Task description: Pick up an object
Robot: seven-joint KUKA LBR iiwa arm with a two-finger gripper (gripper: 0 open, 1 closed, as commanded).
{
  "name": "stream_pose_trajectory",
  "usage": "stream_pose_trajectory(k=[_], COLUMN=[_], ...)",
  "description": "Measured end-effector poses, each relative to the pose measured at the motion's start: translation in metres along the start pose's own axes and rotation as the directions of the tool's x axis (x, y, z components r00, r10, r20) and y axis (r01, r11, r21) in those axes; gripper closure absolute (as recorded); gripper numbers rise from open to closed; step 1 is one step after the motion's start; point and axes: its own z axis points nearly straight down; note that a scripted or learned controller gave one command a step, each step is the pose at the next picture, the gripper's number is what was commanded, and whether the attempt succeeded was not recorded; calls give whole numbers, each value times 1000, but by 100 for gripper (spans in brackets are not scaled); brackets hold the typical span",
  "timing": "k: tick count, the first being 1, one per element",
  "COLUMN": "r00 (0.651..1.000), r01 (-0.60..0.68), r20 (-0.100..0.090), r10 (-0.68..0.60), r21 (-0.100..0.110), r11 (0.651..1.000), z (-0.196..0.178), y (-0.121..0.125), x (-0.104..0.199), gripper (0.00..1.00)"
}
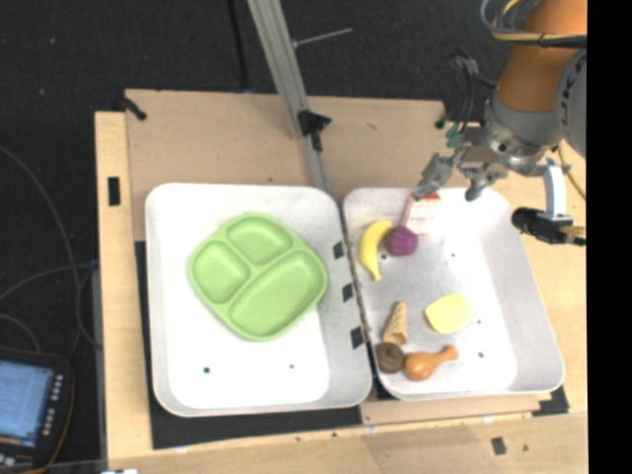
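Two bins sit side by side. The gripper point(453, 180) hangs with fingers spread apart, grasping nothing, over the right bin's point(513, 294) far edge. Just below it lie a red-white box point(423, 212), plum point(402, 241) and banana point(374, 247).

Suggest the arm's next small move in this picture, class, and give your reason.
Probably lower the claw toward the small white and red carton just below it. The claw is open and holds nothing, hanging over the right bin's far end, with that carton closest.
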Motion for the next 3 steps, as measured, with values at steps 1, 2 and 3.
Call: stream_pose_trajectory(k=[1,2,3], r00=[1000,1000,1000], r01=[2,-1,-1], r20=[0,0,1], r10=[-2,1,1], r21=[0,1,-7], r11=[1000,1000,1000], z=[43,104,87], y=[5,2,5], x=[1,-7,-8], gripper=[0,0,100])
